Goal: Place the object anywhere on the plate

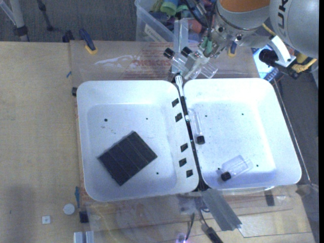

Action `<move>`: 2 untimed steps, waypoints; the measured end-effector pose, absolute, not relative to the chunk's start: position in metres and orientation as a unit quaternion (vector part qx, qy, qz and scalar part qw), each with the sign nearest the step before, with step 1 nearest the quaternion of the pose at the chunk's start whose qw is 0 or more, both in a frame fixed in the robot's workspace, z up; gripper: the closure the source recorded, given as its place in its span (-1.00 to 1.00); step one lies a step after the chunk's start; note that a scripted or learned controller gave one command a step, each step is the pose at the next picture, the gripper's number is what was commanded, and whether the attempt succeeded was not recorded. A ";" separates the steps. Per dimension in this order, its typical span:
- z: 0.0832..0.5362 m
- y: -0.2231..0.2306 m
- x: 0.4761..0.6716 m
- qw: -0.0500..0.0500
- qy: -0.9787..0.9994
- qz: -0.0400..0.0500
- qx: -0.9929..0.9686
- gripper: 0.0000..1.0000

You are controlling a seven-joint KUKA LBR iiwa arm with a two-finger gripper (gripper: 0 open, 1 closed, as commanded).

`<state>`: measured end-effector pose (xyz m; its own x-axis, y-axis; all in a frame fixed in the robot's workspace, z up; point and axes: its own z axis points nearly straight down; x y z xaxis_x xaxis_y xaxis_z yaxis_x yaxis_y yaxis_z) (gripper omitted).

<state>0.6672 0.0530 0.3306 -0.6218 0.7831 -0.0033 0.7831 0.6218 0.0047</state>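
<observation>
At the far left, bare wooden bench (pixel 30 110) is seen, with a few small bits near its front edge. Next, the left bin (pixel 88 92) is reached, and a dark ribbed square plate (pixel 127 157) is found lying flat in its front half, turned cornerwise. A row of small black tabs (pixel 183 147) is lined along the seam where the two bins meet. Over in the right bin (pixel 283 130), a slim clear tube with a black cap (pixel 196 130) is laid just beside the seam, and a squat clear vial with a black cap (pixel 235 166) is resting near the front wall, well apart from the plate. Behind the bins, a clear tub of mixed coloured items (pixel 167 6) is parked. The gripper (pixel 190 67) is held above the back end of the seam, nothing seen clasped in it; how wide it stands cannot be told.
</observation>
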 end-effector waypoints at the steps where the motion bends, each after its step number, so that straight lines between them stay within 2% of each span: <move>1: 0.367 0.107 0.664 0.003 0.864 0.002 0.503 1.00; 2: 0.436 0.189 0.666 0.002 0.900 0.002 0.435 1.00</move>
